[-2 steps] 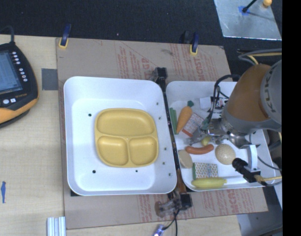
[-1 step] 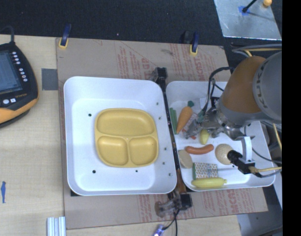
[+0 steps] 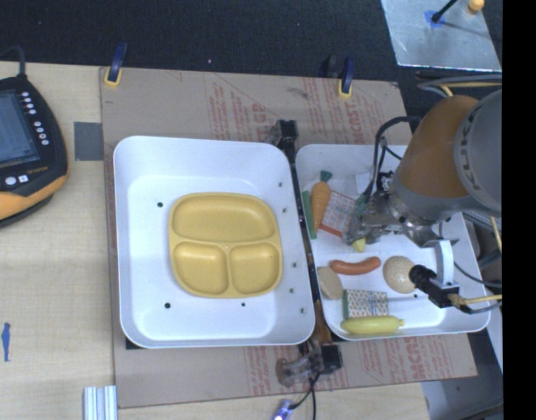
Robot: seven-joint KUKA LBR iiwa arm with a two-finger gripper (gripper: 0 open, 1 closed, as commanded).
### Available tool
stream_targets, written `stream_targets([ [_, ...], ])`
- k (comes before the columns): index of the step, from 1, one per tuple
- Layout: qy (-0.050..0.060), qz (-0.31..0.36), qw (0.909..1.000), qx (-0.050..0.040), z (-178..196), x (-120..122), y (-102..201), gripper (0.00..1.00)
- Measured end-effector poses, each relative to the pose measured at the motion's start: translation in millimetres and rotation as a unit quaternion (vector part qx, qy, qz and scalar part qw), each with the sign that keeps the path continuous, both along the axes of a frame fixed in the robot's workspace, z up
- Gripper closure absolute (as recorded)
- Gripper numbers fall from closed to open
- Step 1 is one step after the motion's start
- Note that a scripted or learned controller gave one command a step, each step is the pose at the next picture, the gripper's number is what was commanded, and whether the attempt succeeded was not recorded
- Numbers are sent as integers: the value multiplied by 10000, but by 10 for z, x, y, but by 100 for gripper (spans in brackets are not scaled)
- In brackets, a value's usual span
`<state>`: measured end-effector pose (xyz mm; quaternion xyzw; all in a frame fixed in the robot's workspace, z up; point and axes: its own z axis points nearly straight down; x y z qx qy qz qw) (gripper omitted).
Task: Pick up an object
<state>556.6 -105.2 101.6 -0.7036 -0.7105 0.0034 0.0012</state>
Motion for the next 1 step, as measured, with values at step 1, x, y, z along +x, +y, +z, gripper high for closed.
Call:
stream_targets([
  [1,-19,-27,10000,21,938,544,788,100],
])
